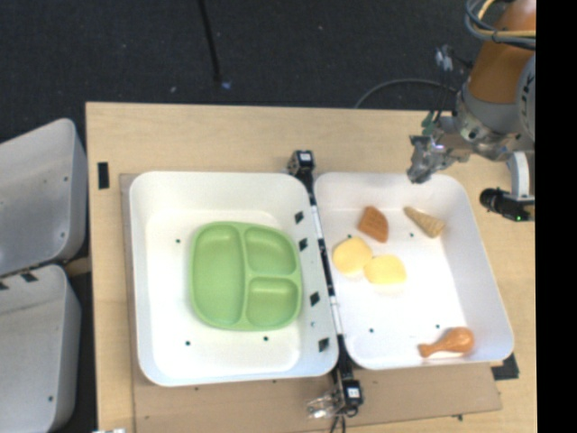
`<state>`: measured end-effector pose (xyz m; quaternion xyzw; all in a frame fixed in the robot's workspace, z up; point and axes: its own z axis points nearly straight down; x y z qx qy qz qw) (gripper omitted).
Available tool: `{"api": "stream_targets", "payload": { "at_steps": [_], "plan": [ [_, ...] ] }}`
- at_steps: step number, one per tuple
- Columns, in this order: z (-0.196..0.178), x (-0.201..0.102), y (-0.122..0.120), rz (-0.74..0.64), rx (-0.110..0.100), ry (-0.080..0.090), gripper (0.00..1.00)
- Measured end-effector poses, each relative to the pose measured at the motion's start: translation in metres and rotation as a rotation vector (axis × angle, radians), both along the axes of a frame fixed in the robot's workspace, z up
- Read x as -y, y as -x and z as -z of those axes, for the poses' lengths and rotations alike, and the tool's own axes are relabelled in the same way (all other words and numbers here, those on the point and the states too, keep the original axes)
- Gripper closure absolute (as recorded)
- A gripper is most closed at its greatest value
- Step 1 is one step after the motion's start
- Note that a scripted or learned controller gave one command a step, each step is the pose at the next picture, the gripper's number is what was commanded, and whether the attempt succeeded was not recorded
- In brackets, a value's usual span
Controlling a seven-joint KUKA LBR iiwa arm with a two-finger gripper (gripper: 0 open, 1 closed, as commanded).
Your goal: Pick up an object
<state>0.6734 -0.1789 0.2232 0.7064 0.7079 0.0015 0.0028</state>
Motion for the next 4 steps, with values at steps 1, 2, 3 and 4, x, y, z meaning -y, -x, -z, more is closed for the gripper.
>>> {"api": "stream_targets", "payload": {
  "at_steps": [1,2,3,4],
  "plan": [
    [0.004,-0.059,0.006,-0.004,-0.005,-0.002,1.0],
    [-0.001,-0.119,0.019,-0.004,-0.006,-0.003,1.0],
    [-0.002,-0.161,0.023,-0.004,-0.007,-0.003,1.0],
    [0.0,-0.221,0.027,-0.005,-0.008,-0.003,1.0]
  ]
}}
